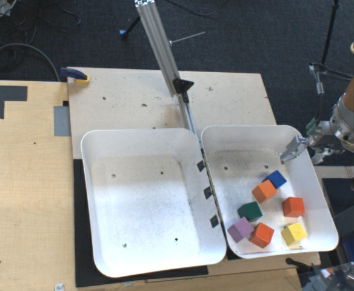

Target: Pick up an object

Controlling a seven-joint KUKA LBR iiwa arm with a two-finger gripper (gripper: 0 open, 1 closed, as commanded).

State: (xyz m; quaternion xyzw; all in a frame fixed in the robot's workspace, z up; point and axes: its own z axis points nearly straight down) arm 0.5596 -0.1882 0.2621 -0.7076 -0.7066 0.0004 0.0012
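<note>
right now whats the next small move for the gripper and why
Probably shift the gripper toward the near side of the right bin and lower it over the blue cube. It sits at the bin's far right rim, holding nothing, and the blue cube, touching the orange cube, is the closest to it.
</note>
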